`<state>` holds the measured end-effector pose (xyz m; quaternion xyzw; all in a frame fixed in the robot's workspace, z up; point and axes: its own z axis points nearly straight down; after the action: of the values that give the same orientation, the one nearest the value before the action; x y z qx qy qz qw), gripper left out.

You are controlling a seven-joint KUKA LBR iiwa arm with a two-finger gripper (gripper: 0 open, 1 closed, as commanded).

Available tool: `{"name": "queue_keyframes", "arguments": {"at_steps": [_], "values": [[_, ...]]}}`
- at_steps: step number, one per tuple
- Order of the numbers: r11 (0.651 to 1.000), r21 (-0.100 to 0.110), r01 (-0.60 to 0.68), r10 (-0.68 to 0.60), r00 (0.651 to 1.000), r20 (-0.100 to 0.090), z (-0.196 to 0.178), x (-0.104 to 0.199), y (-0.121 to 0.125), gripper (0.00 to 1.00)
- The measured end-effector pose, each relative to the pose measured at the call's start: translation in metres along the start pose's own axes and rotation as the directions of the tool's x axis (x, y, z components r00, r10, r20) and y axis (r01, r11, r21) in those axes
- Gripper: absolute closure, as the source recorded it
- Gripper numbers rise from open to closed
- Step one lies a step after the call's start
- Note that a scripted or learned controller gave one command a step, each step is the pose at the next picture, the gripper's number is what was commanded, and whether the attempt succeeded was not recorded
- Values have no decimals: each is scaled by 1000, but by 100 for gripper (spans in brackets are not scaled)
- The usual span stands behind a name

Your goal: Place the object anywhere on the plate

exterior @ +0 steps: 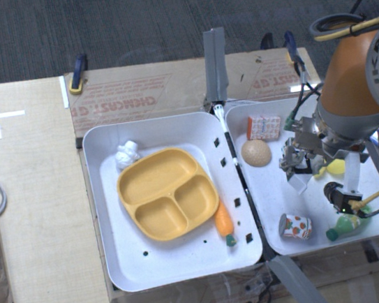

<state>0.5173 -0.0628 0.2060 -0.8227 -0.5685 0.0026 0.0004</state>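
A yellow three-compartment plate (167,193) lies in the left bin (121,263); nothing rests in its compartments. My gripper (297,166) hangs low over the middle of the right bin (277,240), pointing down at the bin floor, with the arm's orange band above it to the right. A tan egg-shaped object (256,153) lies just left of the gripper. A yellow object (334,168) peeks out from under the wrist. Whether anything sits between the fingers is hidden by the gripper body.
A carrot (224,222) lies beside the plate's right edge and a crumpled white object (127,152) at its top left. The right bin also holds a pink patterned box (265,127), a spotted cup on its side (294,226) and a green bottle-like object (345,226).
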Motion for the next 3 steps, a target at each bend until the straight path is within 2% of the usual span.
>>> {"name": "queue_keyframes", "arguments": {"at_steps": [1, 2, 3], "values": [[993, 2, -116, 116, 993, 0, 16, 74, -30, 100], [990, 1, -141, 141, 990, 0, 16, 151, -51, 100], [976, -1, -219, 219, 976, 1, -28, 192, -63, 100]]}}
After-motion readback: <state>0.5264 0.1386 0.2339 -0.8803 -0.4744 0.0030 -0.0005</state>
